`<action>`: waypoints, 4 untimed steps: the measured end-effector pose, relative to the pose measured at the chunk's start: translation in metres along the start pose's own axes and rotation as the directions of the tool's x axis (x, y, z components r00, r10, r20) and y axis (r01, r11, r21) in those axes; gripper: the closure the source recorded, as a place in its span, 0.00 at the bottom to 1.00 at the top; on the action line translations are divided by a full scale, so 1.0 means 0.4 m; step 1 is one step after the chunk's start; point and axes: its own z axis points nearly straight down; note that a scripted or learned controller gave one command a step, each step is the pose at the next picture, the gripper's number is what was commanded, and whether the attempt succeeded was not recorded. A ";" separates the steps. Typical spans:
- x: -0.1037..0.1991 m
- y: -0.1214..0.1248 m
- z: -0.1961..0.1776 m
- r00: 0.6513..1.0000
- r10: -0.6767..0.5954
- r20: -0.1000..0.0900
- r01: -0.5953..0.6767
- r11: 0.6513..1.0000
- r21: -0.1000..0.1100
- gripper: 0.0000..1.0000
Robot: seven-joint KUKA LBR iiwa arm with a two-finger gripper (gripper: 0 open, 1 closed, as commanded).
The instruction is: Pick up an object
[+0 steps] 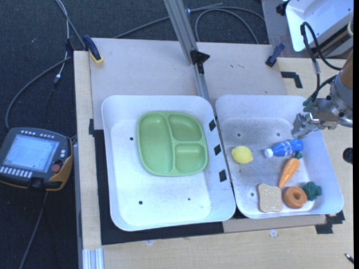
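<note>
My gripper (301,125) hangs over the right bin's (247,108) far right side, just above and right of a small blue bottle (284,148) lying on its side. Nothing shows between its fingers. Below the bottle lies an orange carrot (288,171). A yellow lemon (242,154) sits near the bin's left side. Along the front edge rest a slice of toast (270,197), a brown doughnut (294,196) and a green broccoli piece (312,190).
The left bin (120,206) holds a green divided plate (171,143). A metal pole (182,24) rises behind the bins. A teach pendant (33,158) lies on the floor at far left. Cables trail over the carpet.
</note>
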 end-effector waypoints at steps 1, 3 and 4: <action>0.114 -0.003 0.032 1.000 -0.003 -0.005 0.003 1.000 0.009 1.00; 0.380 -0.003 0.062 1.000 -0.005 -0.006 0.005 1.000 0.011 1.00; 0.526 -0.008 0.052 1.000 -0.006 -0.005 0.006 1.000 0.008 1.00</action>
